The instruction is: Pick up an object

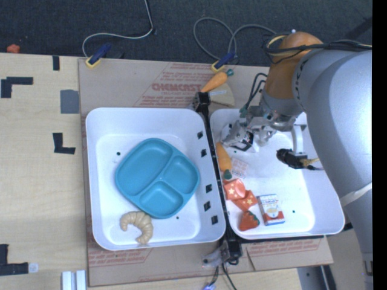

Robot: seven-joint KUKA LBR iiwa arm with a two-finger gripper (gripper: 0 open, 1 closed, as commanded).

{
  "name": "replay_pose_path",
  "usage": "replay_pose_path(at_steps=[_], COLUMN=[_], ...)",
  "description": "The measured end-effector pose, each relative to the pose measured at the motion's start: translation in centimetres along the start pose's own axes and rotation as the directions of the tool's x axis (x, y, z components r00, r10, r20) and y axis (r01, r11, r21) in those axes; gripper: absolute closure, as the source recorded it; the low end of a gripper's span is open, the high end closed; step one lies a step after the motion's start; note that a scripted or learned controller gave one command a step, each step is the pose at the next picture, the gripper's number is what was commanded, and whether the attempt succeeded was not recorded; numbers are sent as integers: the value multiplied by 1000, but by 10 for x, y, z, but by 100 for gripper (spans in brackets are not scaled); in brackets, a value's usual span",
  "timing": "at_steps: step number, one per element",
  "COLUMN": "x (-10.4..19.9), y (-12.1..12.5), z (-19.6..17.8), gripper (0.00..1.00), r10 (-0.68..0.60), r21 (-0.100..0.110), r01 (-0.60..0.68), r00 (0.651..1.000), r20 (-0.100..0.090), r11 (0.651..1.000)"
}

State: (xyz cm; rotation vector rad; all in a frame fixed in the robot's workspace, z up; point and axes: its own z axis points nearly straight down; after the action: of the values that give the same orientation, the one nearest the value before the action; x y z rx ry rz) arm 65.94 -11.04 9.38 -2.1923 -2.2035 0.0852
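My grey arm (338,101) comes in from the right, over the right bin (314,192), which sits edge to edge with the left bin (97,162). In that left bin, well away from me, lies a blue divided plate (157,177), with a croissant (138,225) just beside it toward the bin's near edge. My gripper (245,135) hangs over the far left part of the right bin, by the divider; I cannot tell how my jaws stand. An orange carrot (224,159) lies just beside my gripper along the divider wall, not between my jaws. Nearer the bin's front edge lie a red crumpled packet (237,192), a small carton (271,209) and a strawberry (248,221), all apart from me.
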Motion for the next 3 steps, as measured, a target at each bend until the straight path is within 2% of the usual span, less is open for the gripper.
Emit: replay_pose_path(at_steps=[1,3], x=[-3,0], y=[-9,0], z=[0,0], gripper=[0,0], r10=[0,0], r21=[-32,0], r01=[0,0], r00=[1000,1000], r20=[-8,0], r11=[999,1000])
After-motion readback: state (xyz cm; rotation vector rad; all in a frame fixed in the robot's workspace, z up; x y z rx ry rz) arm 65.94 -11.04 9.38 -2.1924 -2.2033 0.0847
